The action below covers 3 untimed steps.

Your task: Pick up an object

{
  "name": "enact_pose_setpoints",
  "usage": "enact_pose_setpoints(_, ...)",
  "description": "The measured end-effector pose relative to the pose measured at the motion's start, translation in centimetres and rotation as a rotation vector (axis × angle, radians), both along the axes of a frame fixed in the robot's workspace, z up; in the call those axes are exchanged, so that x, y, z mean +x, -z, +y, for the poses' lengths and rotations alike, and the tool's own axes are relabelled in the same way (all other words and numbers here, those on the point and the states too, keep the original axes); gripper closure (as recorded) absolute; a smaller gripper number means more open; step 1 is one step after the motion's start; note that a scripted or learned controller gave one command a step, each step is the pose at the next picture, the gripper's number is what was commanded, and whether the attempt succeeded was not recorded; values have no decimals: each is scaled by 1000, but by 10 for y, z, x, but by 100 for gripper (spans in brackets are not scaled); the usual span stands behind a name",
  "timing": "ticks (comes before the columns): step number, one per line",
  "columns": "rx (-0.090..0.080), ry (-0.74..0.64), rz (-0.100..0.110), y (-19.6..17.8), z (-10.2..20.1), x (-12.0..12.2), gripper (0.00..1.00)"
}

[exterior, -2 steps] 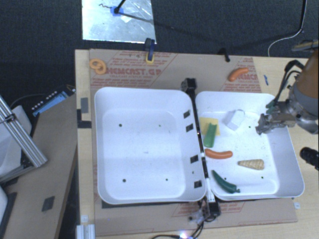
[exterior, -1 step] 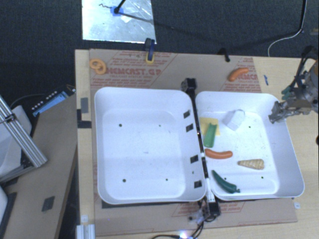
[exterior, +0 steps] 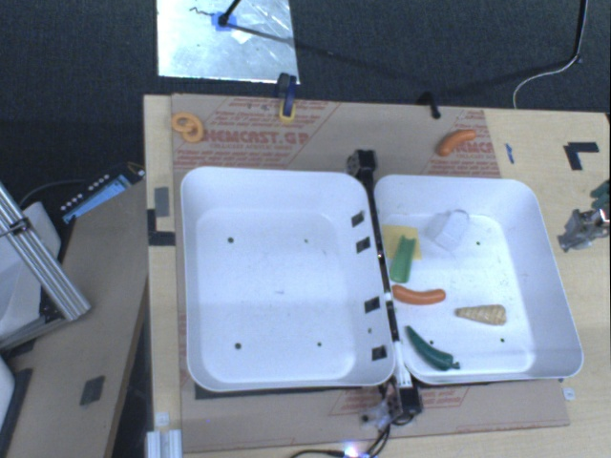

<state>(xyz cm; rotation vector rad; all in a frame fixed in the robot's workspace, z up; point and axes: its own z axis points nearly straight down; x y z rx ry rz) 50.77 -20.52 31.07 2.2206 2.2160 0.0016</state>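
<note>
- Gripper [exterior: 584, 225] sits at the tabletop's right edge, outside the right bin [exterior: 544, 256]; jaws too small to tell.
- Hot dog [exterior: 418, 295], cone [exterior: 481, 314] and pepper [exterior: 431, 348] lie flat and could roll off a closing grasp.

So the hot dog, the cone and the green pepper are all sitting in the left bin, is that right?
Not quite. The camera view shows the hot dog, the cone and the green pepper all sitting in the right bin, not the left bin.
</note>
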Motion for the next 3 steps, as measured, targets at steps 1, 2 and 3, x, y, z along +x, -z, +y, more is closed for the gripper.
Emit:
enact_pose_setpoints(1, -3, -8, -16, -145, 34, -20, 100)
enact_pose_setpoints(2, 7, -7, 17, 54, 87, -22, 100)
enact_pose_setpoints(3, 1, -9, -18, -180, 132, -20, 100)
